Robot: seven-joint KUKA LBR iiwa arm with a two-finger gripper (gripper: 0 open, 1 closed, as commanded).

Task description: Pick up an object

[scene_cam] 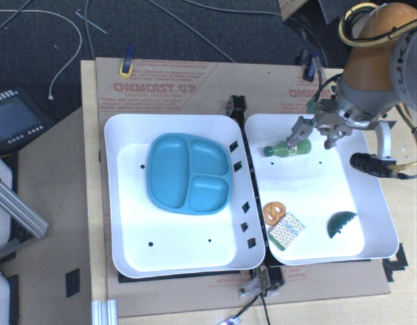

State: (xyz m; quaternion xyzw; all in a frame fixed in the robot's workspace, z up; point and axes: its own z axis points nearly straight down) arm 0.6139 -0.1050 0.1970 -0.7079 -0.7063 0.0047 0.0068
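A small green bottle [287, 149] lies on its side near the back left of the right bin [371, 208]. My gripper [314, 135] hangs over the back of that bin, just right of and above the bottle. Its two fingers [298, 132] are spread apart with nothing between them, and the left one reaches down close to the bottle's right end. A pretzel [274, 212] and a checked packet [286, 230] rest by the bin's front left wall. A dark teal half-round piece [342, 223] lies at the front right.
The left bin [127, 202] holds a blue divided plate [189, 173]. A black divider with clips [246, 181] runs between the bins. A black fitting on a cable [372, 163] sticks out over the right bin's right side.
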